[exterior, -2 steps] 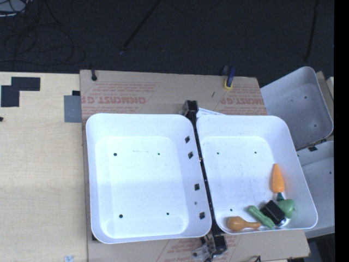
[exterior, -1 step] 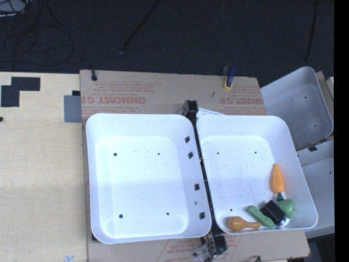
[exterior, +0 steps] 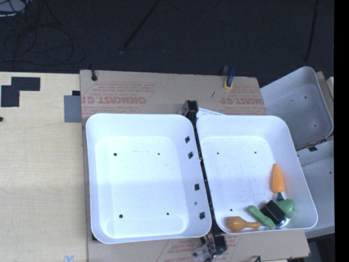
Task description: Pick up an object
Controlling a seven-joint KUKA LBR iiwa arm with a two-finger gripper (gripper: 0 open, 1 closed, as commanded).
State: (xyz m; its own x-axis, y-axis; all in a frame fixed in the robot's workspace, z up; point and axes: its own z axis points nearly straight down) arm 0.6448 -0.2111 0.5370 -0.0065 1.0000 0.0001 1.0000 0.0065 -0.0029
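Several small objects lie in the near right corner of the right bin [exterior: 240,130]. An orange carrot-shaped piece [exterior: 277,179] lies along the right wall. Below it a black block [exterior: 272,212] rests against a green toy [exterior: 285,206] and a green elongated piece [exterior: 260,216]. A tan gourd-shaped piece [exterior: 241,223] lies by the front wall.
The left bin [exterior: 139,125] stands beside the right one on a cardboard sheet [exterior: 163,94]. A grey metal plate [exterior: 297,105] stands at the right, beyond the right bin. A blue and yellow clamp [exterior: 229,77] grips the cardboard's far edge.
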